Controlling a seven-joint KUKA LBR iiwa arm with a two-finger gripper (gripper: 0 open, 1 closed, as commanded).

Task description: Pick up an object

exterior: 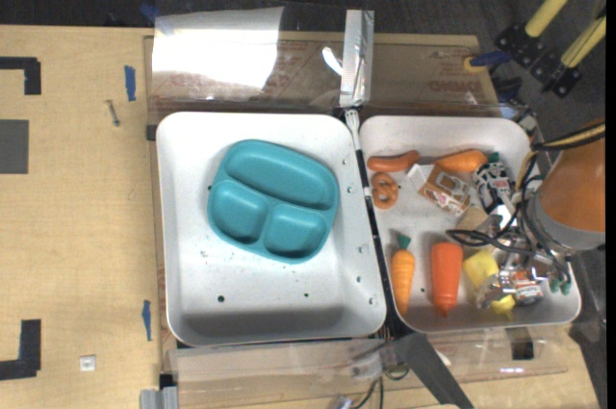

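Yellow toy (479, 268) looks the nearest thing to pick, but how much room is there round it?

— Little. It lies toward the lower right corner of the right bin (433, 122), and the bin's lower and right walls close that corner in. The arm (577, 195), orange band uppermost, covers the right rim. The freest floor in that bin is a small patch in the middle, between the upper row of toys and the lower one.

And the gripper against it?

— The gripper (521, 282) hangs low over that same corner, just right of the yellow toy. A second yellow piece (500, 304) shows at its lower edge. Whether the gripper is apart or together I cannot tell, because cables and metal crowd it.

What else is in the bins?

— In the right bin, just left of the yellow toy, stands a fat orange-red carrot (445, 274), then a smaller carrot with a green top (401, 270). Both point at the lower wall. Along the upper side are an orange sausage-like piece (393, 161) with a pretzel (385, 191) below it, a printed packet (445, 193), another orange piece (462, 161) and a black-and-white patterned thing (493, 176). The left bin (183, 140) holds one teal divided plate (272, 200) with three compartments, near the middle, with bare white floor all round.
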